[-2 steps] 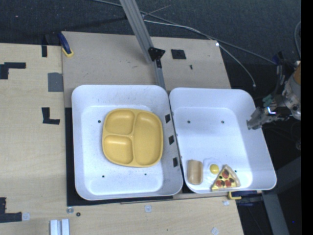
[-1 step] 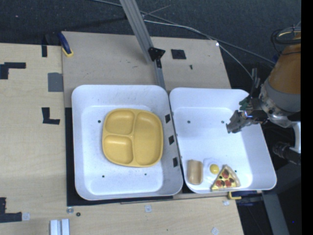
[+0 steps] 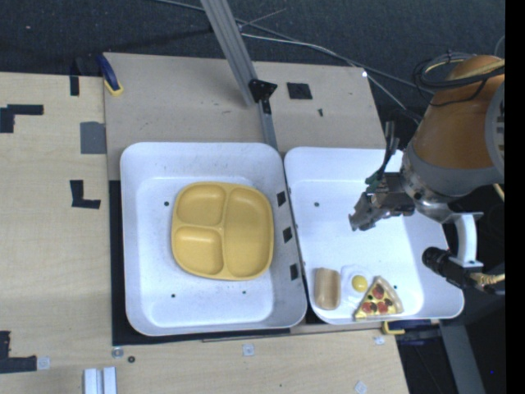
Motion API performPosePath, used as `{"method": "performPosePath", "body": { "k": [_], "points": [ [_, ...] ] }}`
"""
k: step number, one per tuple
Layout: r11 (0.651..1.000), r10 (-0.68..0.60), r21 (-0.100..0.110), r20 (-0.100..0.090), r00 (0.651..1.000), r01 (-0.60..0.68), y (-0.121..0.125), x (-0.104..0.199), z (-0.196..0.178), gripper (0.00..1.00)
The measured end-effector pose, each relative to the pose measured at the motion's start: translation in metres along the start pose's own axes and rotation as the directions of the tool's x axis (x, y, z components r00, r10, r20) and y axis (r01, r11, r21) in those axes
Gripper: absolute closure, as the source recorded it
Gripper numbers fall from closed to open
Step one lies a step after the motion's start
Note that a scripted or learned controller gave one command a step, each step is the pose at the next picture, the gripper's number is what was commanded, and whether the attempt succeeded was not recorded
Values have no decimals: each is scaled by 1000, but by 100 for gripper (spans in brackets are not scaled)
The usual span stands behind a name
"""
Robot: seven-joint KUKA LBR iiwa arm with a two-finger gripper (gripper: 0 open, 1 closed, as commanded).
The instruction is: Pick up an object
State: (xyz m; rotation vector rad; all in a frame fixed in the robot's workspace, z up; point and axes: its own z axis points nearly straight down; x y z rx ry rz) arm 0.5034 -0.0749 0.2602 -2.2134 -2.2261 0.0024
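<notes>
Objects to pick from, all in the right bin [image 3: 328, 171], gathered along its lower edge at the lower right of the frame: a tan, bread-like piece [image 3: 326, 288] standing leftmost, a small white item with a yellow centre, like a toy fried egg [image 3: 358, 283], just beside it, and a toy pizza slice [image 3: 378, 299] with red and yellow toppings touching or nearly touching the egg on its right. Nothing between the fingers. Gripper [image 3: 362, 218] over the middle of the right bin, right of frame centre, well apart from the three toys below it. Too dark and small to tell how the jaws stand. Grey arm with orange band [image 3: 459, 117] entering from the right edge and covering the bin's right side.

In the left bin [image 3: 139, 179], at frame centre-left, a yellow divided plate [image 3: 222, 231] with three compartments, lying flat near the middle of the bin floor. Beneath both bins a light wooden bench [image 3: 49, 236] marked with dark tape patches toward the left of the frame. A grey metal strut [image 3: 225, 23] running down from the top of the frame toward the gap between the bins.
</notes>
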Motion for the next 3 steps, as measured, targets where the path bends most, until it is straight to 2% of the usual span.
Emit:
{"method": "performPosePath", "body": {
  "k": [3],
  "points": [
    [1000, -1, 1, 0, 1000, 1, 15, 154, 40, 100]
  ]
}}
